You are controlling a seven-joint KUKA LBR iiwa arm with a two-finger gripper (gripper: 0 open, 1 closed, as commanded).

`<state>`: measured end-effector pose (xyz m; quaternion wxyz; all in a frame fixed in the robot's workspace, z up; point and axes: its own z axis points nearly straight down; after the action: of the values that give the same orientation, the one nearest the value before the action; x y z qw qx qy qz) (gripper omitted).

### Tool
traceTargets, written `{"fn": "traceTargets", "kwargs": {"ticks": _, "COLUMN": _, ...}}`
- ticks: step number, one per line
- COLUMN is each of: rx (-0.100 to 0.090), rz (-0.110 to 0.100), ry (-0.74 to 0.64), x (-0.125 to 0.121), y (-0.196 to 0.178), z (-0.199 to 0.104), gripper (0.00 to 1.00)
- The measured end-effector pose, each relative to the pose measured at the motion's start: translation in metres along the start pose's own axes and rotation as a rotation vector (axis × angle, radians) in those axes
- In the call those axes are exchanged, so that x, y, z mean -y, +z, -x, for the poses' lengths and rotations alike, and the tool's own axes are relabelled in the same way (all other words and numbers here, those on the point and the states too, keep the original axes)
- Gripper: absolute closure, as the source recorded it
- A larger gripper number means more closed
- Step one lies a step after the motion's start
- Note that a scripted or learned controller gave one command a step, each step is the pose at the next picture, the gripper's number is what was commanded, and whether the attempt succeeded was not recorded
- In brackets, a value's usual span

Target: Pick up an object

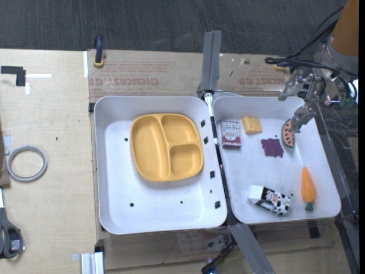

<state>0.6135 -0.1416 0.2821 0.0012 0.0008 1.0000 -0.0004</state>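
Camera view: watermelon slice (288, 135) just beside end effector (300, 119), right bin (325, 153).

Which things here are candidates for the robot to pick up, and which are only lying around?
For the job: gripper, watermelon slice, carrot, cheese, red box, purple piece, cow toy.

Lying about: yellow plate, tape ring, scissors.

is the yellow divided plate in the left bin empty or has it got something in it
Empty. The yellow plate lies flat in the left bin, and all three compartments show bare yellow.
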Motion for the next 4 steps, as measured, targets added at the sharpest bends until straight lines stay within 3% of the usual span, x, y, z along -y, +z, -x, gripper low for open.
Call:
{"fn": "traceTargets", "kwargs": {"ticks": 1, "rx": -0.002, "rz": 0.000, "ry": 0.359, "x": 0.021, "y": 0.124, "z": -0.051, "gripper": 0.00}}
{"fn": "traceTargets", "kwargs": {"ticks": 2, "rx": 0.001, "rz": -0.001, "ry": 0.468, "x": 0.033, "y": 0.077, "z": -0.044, "gripper": 0.00}}
{"fn": "traceTargets", "kwargs": {"ticks": 3, "rx": -0.003, "rz": -0.001, "ry": 0.823, "x": 0.027, "y": 0.156, "z": -0.037, "gripper": 0.00}}
{"fn": "traceTargets", "kwargs": {"ticks": 4, "rx": -0.002, "rz": 0.015, "ry": 1.446, "x": 0.053, "y": 0.182, "z": -0.005, "gripper": 0.00}}
